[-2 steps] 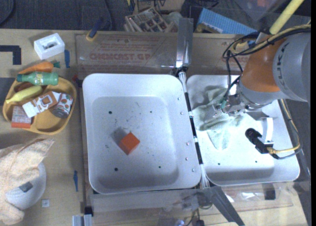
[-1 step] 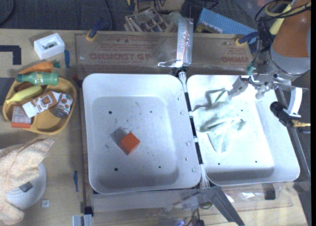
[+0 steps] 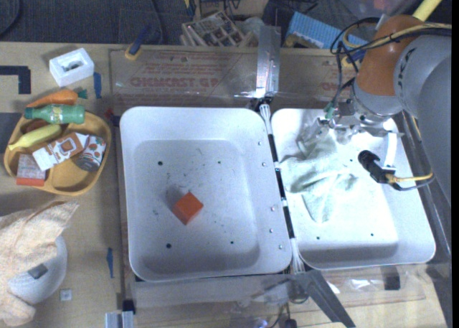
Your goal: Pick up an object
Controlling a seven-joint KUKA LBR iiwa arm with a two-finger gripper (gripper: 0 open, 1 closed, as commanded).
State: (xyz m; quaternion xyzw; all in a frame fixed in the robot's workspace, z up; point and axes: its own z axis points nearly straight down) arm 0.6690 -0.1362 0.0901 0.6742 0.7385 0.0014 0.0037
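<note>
A small orange cube (image 3: 188,207) lies in the left bin (image 3: 143,140), a little left of its middle. A crumpled white and pale green cloth (image 3: 324,179) lies in the right bin (image 3: 373,240), in its upper left part. My gripper (image 3: 318,131) hangs over the back left of the right bin, at the cloth's upper end. One corner of the cloth rises in a ridge to the fingertips and is pinched between them. The rest of the cloth rests on the bin floor.
The grey arm with its orange band (image 3: 387,54) and a black cable (image 3: 376,167) cross the right bin's back right. A yellow bowl of toy food (image 3: 54,151) and a peach cloth (image 3: 32,247) lie left of the bins.
</note>
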